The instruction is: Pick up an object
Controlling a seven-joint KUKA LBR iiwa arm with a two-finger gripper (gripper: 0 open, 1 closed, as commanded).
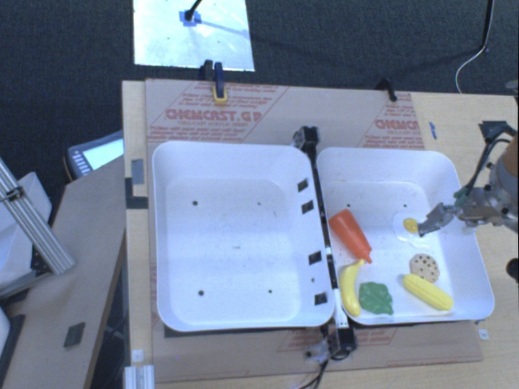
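Observation:
The right bin (438, 168) holds several toy foods. An orange carrot (350, 232) lies near its left wall, with a yellow banana (350, 288) and a green leafy piece (376, 298) below it. A brown cookie (423, 267) and a yellow corn cob (427, 292) lie at the front right. A small yellow piece (410, 226) rests on the bin floor. My gripper (431, 220) reaches in from the right, its tip right beside that piece, touching or nearly so.
The left bin (166, 241) sits beside the right one, joined along a black clipped divider (318, 225). Both stand on a cardboard sheet (268, 108). The arm's wrist (491, 201) hangs over the right bin's right rim.

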